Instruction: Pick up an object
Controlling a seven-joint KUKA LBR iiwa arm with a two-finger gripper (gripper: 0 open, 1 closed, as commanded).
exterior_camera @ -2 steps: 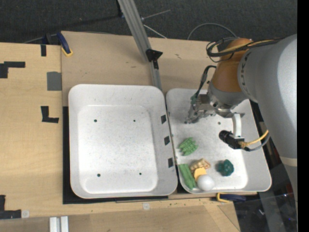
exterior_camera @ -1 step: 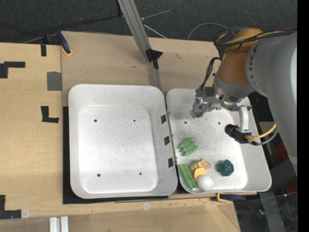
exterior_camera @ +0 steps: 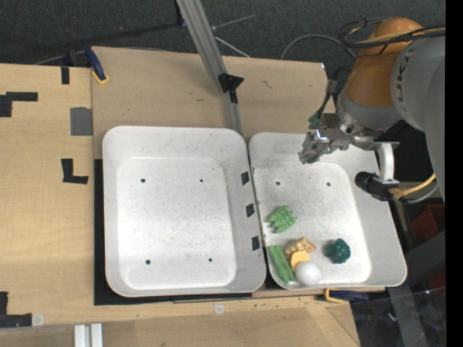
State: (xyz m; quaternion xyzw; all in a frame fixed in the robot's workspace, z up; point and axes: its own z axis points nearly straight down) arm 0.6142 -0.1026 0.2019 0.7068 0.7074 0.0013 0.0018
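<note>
White right bin point(exterior_camera: 376, 270) holds all targets. Gripper point(exterior_camera: 314, 152) hovers over its far rim, nothing held; finger spacing unreadable. Green toy point(exterior_camera: 282, 218), ball point(exterior_camera: 308, 272), teal lump point(exterior_camera: 337, 251) lie nearer camera, well apart from it.

Toys point(exterior_camera: 300, 253) cluster in right bin's point(exterior_camera: 376, 266) near corner

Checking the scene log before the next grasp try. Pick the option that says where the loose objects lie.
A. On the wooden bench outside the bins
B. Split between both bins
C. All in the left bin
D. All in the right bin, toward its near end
D: the green toy, white ball and dark teal object all sit in the right bin, toward its near end.
</note>
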